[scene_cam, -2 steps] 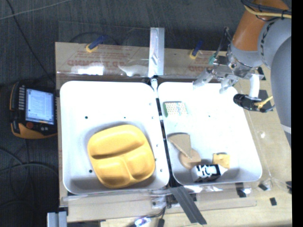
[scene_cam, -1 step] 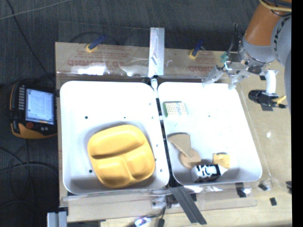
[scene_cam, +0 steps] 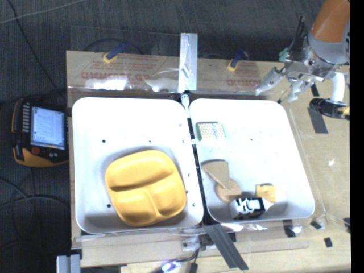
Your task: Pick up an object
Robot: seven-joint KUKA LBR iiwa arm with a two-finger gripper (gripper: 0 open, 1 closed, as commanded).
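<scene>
Objects sit in the two white bins on the table: left bin (scene_cam: pixel 85 152) has one yellow divided tray (scene_cam: pixel 145 186) lying flat toward its near right part, three compartments facing up. Right bin (scene_cam: pixel 284 152) holds four things, all in its left and near half: a small green-and-white patterned card (scene_cam: pixel 210 131) near the far left corner, a tan wooden spoon-like piece (scene_cam: pixel 222 180) below it, a black-and-white item (scene_cam: pixel 249 206) by the near wall just beside the spoon's round end, and a small yellow block (scene_cam: pixel 266 192) touching or just beside the black-and-white item on its right. Gripper (scene_cam: pixel 281 87) is up at the far right, over the cardboard-coloured table surface beyond the right bin's far right corner, outside both bins. Its fingers (scene_cam: pixel 267 84) look spread apart with nothing between them. Orange band of the arm (scene_cam: pixel 333 10) is at the top right corner. Handheld pendant with a lit screen (scene_cam: pixel 42 131) lies left of the left bin
</scene>
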